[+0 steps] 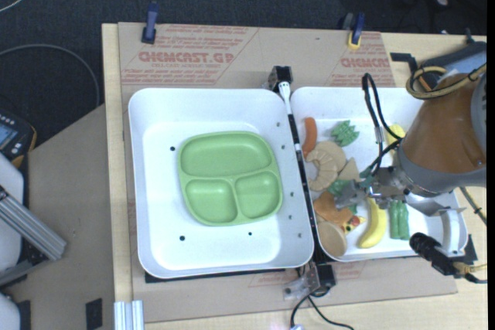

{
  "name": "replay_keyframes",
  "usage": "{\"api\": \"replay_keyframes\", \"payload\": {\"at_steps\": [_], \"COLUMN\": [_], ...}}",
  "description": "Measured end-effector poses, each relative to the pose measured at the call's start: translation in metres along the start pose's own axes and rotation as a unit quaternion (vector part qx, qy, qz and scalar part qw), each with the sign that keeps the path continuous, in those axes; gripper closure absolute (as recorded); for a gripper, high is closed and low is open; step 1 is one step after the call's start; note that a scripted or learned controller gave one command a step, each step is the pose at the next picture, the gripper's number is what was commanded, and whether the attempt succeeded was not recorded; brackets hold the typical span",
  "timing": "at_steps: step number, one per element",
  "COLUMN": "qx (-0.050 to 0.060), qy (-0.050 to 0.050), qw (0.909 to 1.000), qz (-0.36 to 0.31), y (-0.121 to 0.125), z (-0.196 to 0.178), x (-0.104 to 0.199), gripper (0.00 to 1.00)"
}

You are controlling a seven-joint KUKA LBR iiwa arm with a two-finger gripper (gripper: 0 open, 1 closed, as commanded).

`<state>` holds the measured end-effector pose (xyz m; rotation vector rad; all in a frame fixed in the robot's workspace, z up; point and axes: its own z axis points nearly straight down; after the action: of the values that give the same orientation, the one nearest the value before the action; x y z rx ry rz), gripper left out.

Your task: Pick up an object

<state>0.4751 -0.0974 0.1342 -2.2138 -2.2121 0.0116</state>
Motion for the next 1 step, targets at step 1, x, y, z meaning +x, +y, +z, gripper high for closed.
{"api": "replay_keyframes", "payload": {"at_steps": [1], "qx": [-0.008], "qy": [-0.002], "qw": [1.0000], "qz": [0.001], "y": [0.0054], "z": [0.0486], "x": [-0.0472], "gripper": [0.00]}}
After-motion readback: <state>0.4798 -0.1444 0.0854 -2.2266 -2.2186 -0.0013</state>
